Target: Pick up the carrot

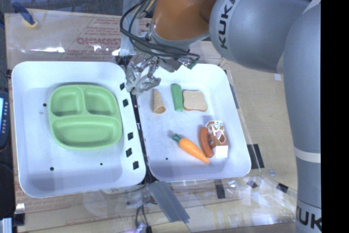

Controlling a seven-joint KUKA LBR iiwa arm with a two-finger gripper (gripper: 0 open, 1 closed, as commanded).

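Carrot [192,148] lies near front of right bin [163,169], beside a sausage [205,142] — untouched. Farther back, gripper [140,81] hangs over the bin's rear-left corner — jaw state: cannot tell.

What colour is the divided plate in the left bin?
Light green, all over. The plate shows plainly in the overhead camera view, lying in the left bin.

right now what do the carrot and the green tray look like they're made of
Carrot: likely toy plastic, uniformly bright orange with a smooth green tip. Green tray: apparently moulded plastic, matte pale green, with rounded compartment ridges.
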